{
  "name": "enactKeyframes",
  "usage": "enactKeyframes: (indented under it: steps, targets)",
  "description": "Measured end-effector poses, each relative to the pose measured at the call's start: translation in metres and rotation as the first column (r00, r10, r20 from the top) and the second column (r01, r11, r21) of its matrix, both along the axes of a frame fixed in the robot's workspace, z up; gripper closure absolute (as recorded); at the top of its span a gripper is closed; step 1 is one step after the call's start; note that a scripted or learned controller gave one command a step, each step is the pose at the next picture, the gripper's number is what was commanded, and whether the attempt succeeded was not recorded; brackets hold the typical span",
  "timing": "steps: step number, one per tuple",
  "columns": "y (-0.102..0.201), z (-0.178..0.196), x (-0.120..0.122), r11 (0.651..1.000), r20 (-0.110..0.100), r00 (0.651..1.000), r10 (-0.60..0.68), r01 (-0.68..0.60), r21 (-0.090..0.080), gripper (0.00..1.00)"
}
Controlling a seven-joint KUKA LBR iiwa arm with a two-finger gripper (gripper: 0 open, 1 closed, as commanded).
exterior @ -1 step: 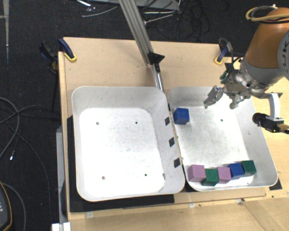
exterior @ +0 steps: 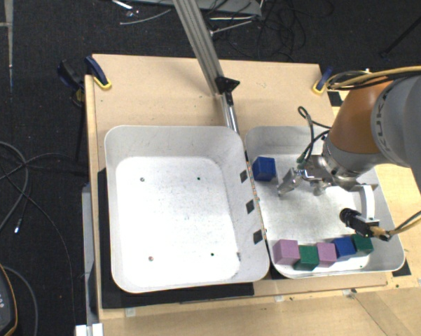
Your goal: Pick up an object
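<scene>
Overhead slanted view of a wooden bench [exterior: 168, 89] bearing two shallow white bins side by side. The left bin [exterior: 126, 152] is the larger in view; the right bin [exterior: 389, 257] holds all of the coloured blocks and is taken here as the landmark.

The grey arm with its orange band [exterior: 354, 121] reaches into the right bin from its right side. The gripper [exterior: 293, 183] sits low over the middle of the bin floor, pointing toward the bin's left wall. Whether the pincer is apart or together cannot be told at this sharpness, and no block can be seen inside it.

A blue cube [exterior: 264, 169] lies on the bin floor near the bin's upper left corner, close to the wall shared with the left bin. It lies just beside the gripper tip, to its left and slightly farther from the camera, with a strip of bare white floor visible between the two.

Along the bin's near wall runs a row of five blocks, from left to right: a pink block [exterior: 286, 251], a green block [exterior: 308, 257], a second pink block [exterior: 326, 253], a second blue block [exterior: 345, 246], and a dark green block [exterior: 363, 243]. This row lies well apart from the gripper.
</scene>
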State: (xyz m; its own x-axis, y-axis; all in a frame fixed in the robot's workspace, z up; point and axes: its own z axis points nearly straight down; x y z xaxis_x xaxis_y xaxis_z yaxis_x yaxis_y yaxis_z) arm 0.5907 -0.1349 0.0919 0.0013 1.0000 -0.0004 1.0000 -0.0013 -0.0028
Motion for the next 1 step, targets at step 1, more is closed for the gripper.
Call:
enactKeyframes:
  steps: [1]
  targets:
    - [-0.0021,0.0032,-0.0365,1.0,0.0,1.0,-0.001,0.001,0.0,0.0]
